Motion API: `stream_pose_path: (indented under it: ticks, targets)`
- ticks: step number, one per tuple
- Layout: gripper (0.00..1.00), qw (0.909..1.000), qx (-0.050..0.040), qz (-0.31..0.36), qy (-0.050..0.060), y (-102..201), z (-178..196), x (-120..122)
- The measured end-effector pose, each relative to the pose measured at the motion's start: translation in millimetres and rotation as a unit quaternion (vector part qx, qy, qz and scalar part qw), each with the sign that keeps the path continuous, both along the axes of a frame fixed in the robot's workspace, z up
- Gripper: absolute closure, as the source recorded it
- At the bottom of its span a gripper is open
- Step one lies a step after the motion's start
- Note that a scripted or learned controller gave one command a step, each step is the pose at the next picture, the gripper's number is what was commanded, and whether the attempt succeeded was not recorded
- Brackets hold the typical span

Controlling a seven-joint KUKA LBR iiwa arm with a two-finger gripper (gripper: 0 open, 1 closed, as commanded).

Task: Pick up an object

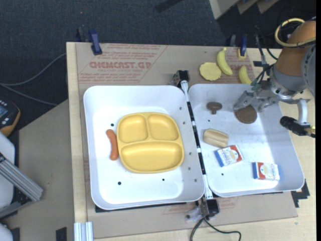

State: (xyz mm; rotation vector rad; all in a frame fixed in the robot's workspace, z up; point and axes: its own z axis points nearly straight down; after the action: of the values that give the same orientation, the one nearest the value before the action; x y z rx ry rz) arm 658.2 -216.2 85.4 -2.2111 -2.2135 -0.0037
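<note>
Hovering over brown disc (246, 115) in right bin (281, 182): tool (249, 101), grip state impossible to tell.

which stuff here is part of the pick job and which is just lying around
In play, right bin:
gripper
brown disc under it
mushroom piece
bread roll
two small cartons

Lying about:
yellow tray and sausage in left bin
bananas and yellow slice on board
</note>
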Motion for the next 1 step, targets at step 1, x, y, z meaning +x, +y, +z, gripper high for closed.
stream_pose_path:
  ticks: [1]
  targets:
    - [1.00, 1.0000, -0.0059, 0.001, -0.007, -0.5, 12.5, 1.2]
